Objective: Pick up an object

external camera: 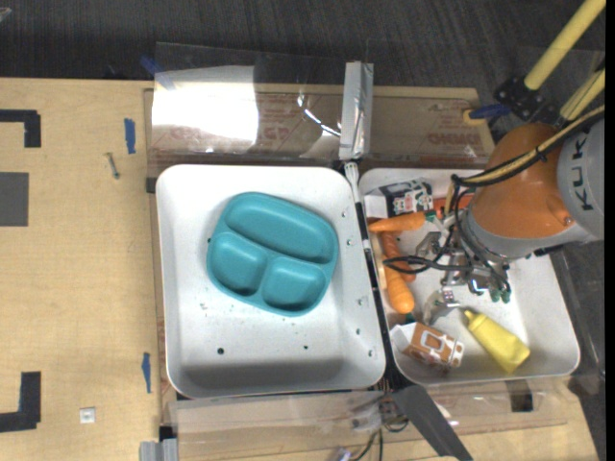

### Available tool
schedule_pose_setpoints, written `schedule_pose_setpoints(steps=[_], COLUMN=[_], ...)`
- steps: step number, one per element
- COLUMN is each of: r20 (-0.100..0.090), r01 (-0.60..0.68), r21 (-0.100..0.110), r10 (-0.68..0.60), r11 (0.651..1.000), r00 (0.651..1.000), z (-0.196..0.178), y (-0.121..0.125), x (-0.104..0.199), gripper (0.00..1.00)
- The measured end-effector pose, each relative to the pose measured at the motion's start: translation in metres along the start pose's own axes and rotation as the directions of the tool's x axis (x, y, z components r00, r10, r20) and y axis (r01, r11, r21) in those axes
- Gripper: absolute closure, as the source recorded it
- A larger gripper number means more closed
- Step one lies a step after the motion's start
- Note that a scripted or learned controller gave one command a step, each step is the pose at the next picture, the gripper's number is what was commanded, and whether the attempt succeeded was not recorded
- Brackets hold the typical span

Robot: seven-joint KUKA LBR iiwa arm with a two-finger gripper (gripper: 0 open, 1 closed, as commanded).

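Note:
The arm reaches in from the right, its orange band above the right bin. My gripper hangs low over the middle of that bin, among cables and metal parts. Just below it lies a yellow bottle. Left of it sit two orange carrot-like pieces and another carrot higher up. A small brown and white box rests at the bin's front left. A black and white packet lies at the back. Nothing is visibly held.
The left bin holds a teal divided tray. A thin divider wall separates the two bins. Clear plastic and a metal bar stand behind them. Yellow rods cross the upper right corner.

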State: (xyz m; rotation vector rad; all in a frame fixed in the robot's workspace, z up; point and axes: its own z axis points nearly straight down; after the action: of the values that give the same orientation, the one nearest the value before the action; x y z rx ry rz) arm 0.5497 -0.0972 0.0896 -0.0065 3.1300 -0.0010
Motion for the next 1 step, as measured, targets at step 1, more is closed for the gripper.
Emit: schedule_pose_setpoints(steps=[1], r20=[-0.001], r01=[-0.059], r21=[0.005], r10=[0.059], r11=[0.998], r00=[0.998], z=[0.0001], y=[-0.0817], x=[0.0397], gripper=[0.00])
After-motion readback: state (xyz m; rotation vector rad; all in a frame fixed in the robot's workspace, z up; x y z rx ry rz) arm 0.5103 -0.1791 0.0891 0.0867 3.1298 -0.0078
